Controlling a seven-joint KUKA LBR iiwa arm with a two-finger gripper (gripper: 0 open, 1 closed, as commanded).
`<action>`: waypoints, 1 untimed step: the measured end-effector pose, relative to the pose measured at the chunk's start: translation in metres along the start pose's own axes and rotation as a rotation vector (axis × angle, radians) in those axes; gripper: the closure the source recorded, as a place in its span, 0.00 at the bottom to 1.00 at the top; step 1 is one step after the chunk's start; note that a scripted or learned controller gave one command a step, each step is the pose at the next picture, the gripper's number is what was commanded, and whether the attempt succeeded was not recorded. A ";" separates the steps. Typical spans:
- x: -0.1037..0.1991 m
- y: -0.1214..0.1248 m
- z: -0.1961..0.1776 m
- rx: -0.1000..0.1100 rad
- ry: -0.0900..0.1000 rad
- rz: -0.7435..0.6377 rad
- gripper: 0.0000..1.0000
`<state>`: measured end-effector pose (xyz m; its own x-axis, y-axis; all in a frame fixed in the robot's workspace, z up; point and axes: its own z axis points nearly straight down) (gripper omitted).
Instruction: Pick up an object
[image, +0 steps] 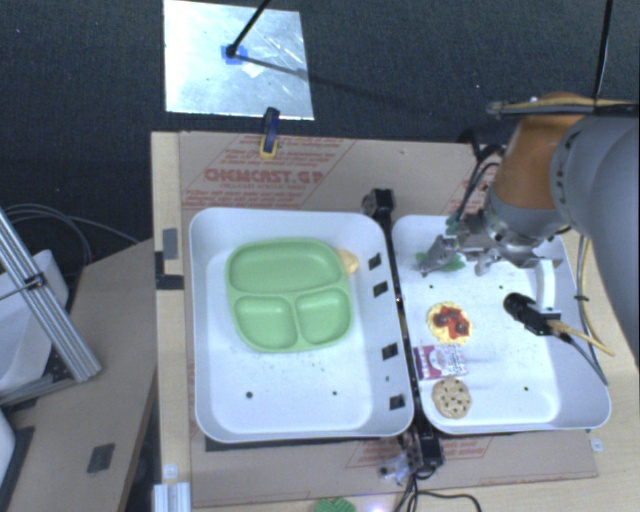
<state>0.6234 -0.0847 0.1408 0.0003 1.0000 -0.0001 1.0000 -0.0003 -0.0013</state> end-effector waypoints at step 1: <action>-0.015 -0.066 0.060 0.006 0.001 0.002 0.00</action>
<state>0.5575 -0.0995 0.0811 0.0019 1.0000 0.0013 1.0000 -0.0019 -0.0074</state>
